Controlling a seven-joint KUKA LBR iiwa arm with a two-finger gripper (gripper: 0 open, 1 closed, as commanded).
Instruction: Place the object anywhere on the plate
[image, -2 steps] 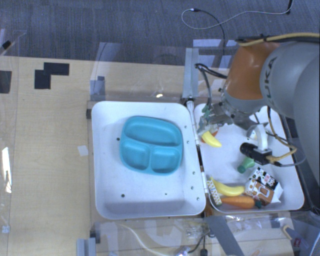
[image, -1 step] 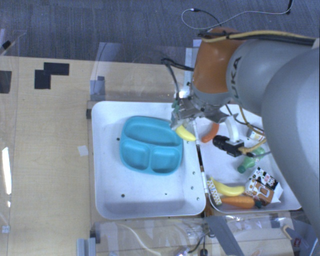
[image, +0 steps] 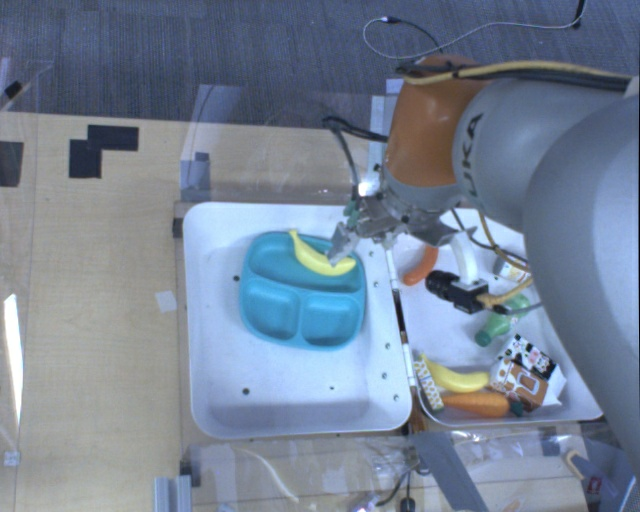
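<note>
Here, banana (image: 318, 257) at plate (image: 270, 310) rim

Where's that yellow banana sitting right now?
The banana lies in the blue plate's top compartment, in the left bin, at the gripper.

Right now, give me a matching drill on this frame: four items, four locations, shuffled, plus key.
Items:
1. blue plate
2. yellow banana
3. orange carrot
4. end effector

Locations:
A. near edge of the right bin
B. over the plate's far right corner
C. flat in the left bin
D. lying in the plate's far compartment

Pairs: 1-C, 2-D, 3-A, 4-B
</note>
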